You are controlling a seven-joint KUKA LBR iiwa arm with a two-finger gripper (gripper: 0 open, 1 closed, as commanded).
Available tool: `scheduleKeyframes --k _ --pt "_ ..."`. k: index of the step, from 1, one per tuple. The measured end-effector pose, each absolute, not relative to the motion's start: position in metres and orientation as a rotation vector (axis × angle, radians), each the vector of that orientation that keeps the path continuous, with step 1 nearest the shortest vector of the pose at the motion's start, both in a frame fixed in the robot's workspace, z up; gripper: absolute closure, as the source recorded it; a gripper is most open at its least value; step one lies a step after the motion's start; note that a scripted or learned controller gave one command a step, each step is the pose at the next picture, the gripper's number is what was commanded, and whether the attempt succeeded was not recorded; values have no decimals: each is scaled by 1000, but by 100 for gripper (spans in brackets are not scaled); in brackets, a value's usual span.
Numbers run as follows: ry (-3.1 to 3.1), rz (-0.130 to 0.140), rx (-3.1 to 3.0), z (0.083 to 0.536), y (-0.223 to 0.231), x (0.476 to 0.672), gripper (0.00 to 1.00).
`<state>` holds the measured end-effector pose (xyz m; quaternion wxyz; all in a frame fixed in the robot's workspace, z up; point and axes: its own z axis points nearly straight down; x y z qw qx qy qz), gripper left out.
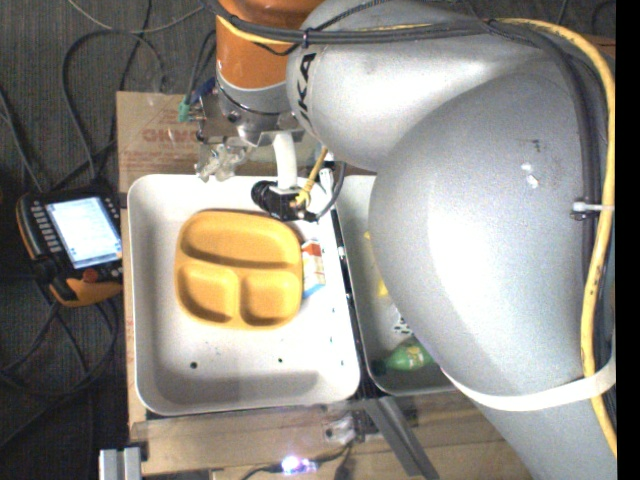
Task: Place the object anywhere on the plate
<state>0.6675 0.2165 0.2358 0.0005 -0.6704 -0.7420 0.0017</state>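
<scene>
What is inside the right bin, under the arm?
A green object and something yellow lie in the right bin. The arm covers the rest of that bin, so other contents cannot be seen.

The worktop [150, 118] carries two shallow white bins: the left bin [150, 368] and, touching its right side, the right bin [375, 368].

The big grey arm [470, 178] covers most of the right bin [375, 363]. A green object [405, 358] peeks from under it, half hidden. Something small beside the yellow plate [240, 268] is too blurred to name.
</scene>
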Motion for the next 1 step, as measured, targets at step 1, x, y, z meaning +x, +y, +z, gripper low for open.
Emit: scheduleKeyframes --k 1 --pt "-2165 6 -2273 223 219 593 100"
